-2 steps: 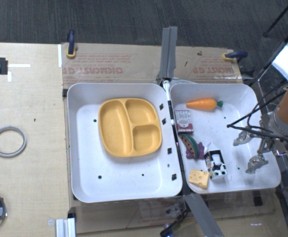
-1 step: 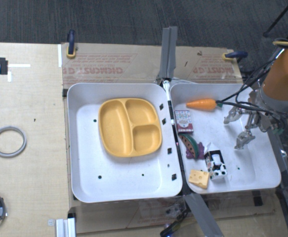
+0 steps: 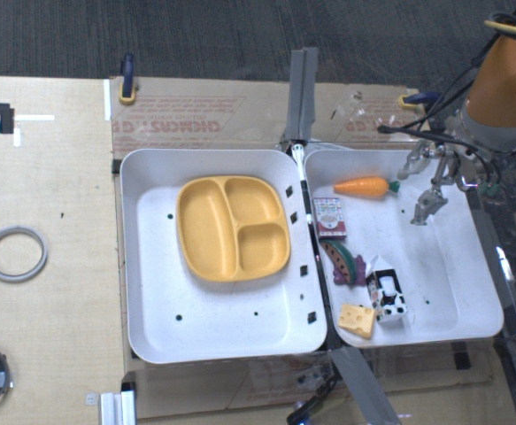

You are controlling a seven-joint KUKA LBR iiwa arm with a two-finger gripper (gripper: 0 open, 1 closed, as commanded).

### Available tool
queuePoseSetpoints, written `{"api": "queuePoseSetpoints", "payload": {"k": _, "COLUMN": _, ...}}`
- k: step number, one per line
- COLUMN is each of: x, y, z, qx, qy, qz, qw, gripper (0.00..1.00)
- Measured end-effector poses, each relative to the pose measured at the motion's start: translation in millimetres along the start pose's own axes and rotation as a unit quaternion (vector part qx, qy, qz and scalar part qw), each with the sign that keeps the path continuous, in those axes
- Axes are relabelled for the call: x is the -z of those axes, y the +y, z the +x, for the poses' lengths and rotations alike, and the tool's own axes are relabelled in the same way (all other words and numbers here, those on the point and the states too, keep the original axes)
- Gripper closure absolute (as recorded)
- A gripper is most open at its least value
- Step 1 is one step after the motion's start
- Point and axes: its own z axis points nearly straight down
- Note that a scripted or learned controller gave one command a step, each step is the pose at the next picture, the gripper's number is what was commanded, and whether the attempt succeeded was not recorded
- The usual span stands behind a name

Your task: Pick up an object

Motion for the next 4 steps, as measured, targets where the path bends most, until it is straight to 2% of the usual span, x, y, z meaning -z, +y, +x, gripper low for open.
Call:
{"api": "queuePoseSetpoints", "payload": {"k": 1, "x": -57, "y": 61, "z": -10, "qx": -0.163, "qy": 0.002, "qz": 0.000, "qw": 0.9867, "gripper": 0.00}}
{"api": "queuePoseSetpoints", "payload": {"k": 2, "x": 0, "y": 79, "z": 4, "qx": -0.178, "qy": 0.001, "qz": 0.000, "qw": 0.9841, "gripper": 0.00}}
{"api": "queuePoseSetpoints", "payload": {"k": 3, "x": -53, "y": 82, "z": 6, "qx": -0.329, "qy": 0.000, "qz": 0.001, "qw": 0.9443, "gripper": 0.00}}
{"api": "queuePoseSetpoints", "payload": {"k": 4, "x": -37, "y": 61, "z": 46, "qx": -0.481, "qy": 0.003, "qz": 0.002, "qw": 0.8768, "gripper": 0.00}}
